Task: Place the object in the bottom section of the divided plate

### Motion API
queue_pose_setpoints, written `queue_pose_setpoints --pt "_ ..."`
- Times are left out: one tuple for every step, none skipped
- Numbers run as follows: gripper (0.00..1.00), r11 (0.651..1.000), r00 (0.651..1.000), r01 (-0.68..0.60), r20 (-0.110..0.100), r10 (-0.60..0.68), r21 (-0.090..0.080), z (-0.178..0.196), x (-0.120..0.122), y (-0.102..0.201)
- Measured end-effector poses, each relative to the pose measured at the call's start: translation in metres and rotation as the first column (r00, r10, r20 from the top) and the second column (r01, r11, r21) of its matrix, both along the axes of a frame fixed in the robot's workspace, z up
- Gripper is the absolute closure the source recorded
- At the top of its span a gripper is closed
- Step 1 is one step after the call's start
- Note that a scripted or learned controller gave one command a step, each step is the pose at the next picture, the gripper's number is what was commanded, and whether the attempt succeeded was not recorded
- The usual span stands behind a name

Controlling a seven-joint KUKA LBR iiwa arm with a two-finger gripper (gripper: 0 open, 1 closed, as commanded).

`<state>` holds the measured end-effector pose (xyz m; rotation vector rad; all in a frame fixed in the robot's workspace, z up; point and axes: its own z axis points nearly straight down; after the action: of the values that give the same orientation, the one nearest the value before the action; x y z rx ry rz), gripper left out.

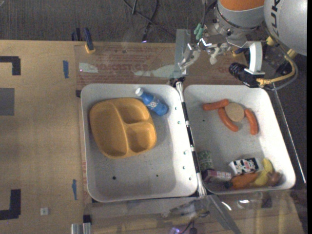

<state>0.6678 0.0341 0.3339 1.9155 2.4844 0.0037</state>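
Overhead, gripper (195, 52) hovers beyond bins' far edge, above bench; finger state impossible to tell. Yellow divided plate (122, 127) sits in left bin (141, 179), blue bottle (152, 102) touching its far rim. Sausages (229, 118), milk carton (243, 165), banana (265, 172) lie in right bin (273, 130).

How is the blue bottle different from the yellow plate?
The blue bottle is small and slim; the yellow plate is wide, flat and split into sections. The bottle lies on its side with a white cap, touching the plate's upper right edge; the plate sits flat. Both lie in the left bin.
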Motion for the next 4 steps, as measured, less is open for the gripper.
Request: queue_pose_setpoints --pt "0.00 0.999 0.999 0.047 0.000 -0.047 0.000 0.023 -0.013 -0.015" --pt "0.00 0.992 0.992 -0.122 0.000 0.122 -0.001 0.102 0.000 -0.022" --pt "0.00 0.992 0.992 -0.129 -0.001 0.129 -0.001 0.102 0.000 -0.016" --pt "0.00 0.987 0.987 -0.160 -0.004 0.160 0.000 0.102 -0.034 -0.051"
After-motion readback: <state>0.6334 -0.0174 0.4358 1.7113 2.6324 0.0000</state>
